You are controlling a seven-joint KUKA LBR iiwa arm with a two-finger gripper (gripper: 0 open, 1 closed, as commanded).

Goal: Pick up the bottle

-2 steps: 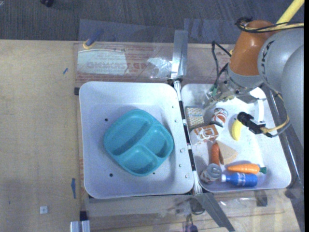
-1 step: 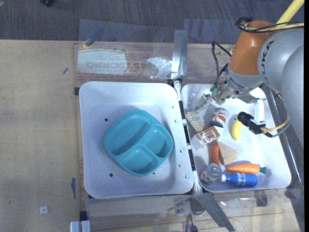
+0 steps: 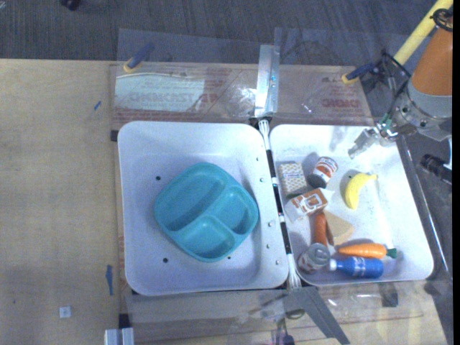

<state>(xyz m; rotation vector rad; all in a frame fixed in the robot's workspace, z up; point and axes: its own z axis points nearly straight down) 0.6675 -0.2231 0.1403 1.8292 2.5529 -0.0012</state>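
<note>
I counted two shallow white plastic bins (image 3: 136,192), one teal divided plate (image 3: 206,211), one blue bottle (image 3: 358,267), two orange carrots (image 3: 364,250), one yellow banana (image 3: 354,188) and two small cans (image 3: 324,169).

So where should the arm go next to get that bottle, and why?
Probably toward the near edge of the right bin, then down. The pincer hangs over the bin's far corner, while the blue bottle lies on its side along the near wall, just below a carrot that crowds it.
</note>
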